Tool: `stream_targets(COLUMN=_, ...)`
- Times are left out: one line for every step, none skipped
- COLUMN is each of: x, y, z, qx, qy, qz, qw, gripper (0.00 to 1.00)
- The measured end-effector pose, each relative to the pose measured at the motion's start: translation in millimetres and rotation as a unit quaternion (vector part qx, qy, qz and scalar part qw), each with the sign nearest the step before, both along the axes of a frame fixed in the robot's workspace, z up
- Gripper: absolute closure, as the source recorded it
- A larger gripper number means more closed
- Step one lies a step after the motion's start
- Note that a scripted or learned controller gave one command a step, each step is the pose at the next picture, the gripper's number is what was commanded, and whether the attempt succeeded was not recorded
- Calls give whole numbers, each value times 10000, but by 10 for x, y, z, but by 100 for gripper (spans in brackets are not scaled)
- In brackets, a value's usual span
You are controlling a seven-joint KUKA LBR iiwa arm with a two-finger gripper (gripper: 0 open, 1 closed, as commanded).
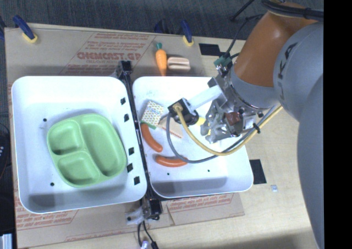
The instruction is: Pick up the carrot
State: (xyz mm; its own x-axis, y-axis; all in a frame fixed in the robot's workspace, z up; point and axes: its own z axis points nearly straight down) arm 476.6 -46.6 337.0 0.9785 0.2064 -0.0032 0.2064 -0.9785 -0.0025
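The carrot (pixel 160 61), orange with a green top, lies on the cardboard just behind the right bin's (pixel 242 179) back wall, outside both bins. My gripper (pixel 218 126) hangs low over the right half of the right bin, well in front of and to the right of the carrot. I see nothing held in it.
A beige and pink bun-like piece (pixel 178 64) lies right beside the carrot. In the right bin are a patterned block (pixel 152 113), two orange sausage shapes (pixel 152 137) (pixel 171 160) and a pale flat piece (pixel 175 131). The left bin (pixel 27 99) holds a green divided plate (pixel 85 149).
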Motion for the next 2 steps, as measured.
stream_targets(x=277, y=-750, z=245, qx=3, qy=-6, qz=98, qw=10000, gripper=100)
stream_targets(x=-11, y=443, z=-779, qx=9, qy=16, qz=895, qw=9960, gripper=100)
